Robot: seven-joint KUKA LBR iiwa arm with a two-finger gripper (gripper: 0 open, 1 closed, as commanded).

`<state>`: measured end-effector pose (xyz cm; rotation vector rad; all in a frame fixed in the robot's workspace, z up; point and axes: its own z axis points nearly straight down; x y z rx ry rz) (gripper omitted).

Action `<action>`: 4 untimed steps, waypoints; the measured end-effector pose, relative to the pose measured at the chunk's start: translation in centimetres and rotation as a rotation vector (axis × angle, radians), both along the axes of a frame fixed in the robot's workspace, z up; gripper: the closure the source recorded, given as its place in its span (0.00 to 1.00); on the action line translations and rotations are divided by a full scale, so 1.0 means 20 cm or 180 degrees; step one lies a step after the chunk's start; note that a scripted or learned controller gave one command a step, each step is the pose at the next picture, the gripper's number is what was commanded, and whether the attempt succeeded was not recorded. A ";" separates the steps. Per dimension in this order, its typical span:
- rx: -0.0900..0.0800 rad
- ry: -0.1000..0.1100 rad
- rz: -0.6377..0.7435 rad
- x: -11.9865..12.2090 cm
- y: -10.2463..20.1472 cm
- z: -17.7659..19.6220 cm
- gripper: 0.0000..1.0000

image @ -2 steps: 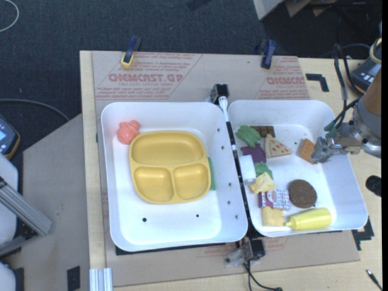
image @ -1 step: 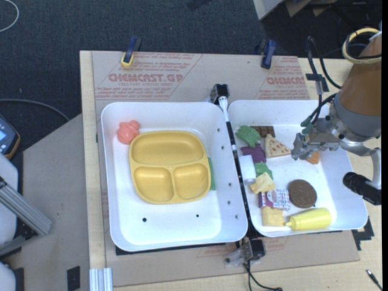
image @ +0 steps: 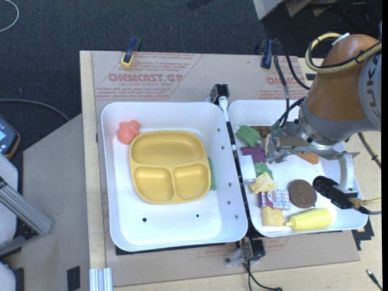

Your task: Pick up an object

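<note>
My gripper [image: 274, 151] hangs low over the back middle of the right bin [image: 357, 222], reaching in from the right. It is just right of a purple piece [image: 257, 154] and a green leafy toy [image: 248, 134]. An orange piece [image: 310, 158] pokes out beside the wrist. Nearer the front lie a pale yellow wedge [image: 262, 183], a brown disc [image: 301, 193], a small printed packet [image: 280, 197], a yellow block [image: 272, 216] and a yellow cylinder [image: 310, 219]. Nothing shows between the fingers from here.
The left bin [image: 115, 217] holds a yellow divided plate [image: 170, 165], a coral-pink toy [image: 128, 131] at its back left, and a green strip [image: 210, 173] under the plate's right edge. The bins' shared wall runs just left of the gripper.
</note>
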<state>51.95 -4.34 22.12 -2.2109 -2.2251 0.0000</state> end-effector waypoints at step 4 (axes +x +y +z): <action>-0.0012 -0.0023 -0.0022 -0.02 0.42 0.06 1.00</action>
